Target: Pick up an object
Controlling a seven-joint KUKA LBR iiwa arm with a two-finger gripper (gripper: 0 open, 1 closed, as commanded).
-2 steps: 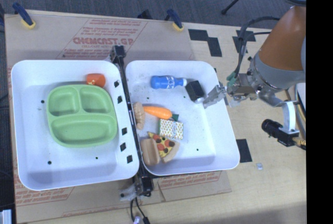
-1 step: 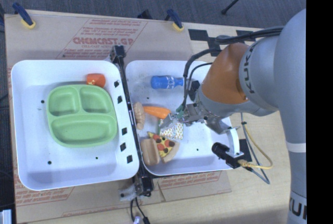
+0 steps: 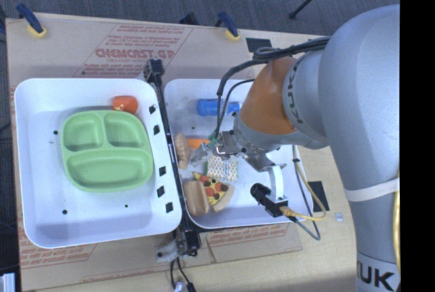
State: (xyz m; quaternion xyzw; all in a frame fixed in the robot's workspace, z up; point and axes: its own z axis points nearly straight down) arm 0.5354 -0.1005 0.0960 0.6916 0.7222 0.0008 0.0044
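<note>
hand point(image 3: 219, 148): we see it low over the pizza slice point(image 3: 213, 189) in the right bin point(image 3: 178, 95), lining up a pick
grip: we cannot tell its opening or whether it has anything
green tray point(image 3: 107, 149): left of the pizza slice, out of the way

Reaching in from the right: bulky grey KUKA arm point(image 3: 353, 80), orange band point(image 3: 268, 104) above the wrist, bent down and leftward. Metal two-finger gripper point(image 3: 219, 148) low at the tip, perhaps angled left; details blurred.

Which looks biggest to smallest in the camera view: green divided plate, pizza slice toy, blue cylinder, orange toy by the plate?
1. green divided plate
2. pizza slice toy
3. blue cylinder and orange toy: too alike to rank, cylinder partly hidden.
</note>
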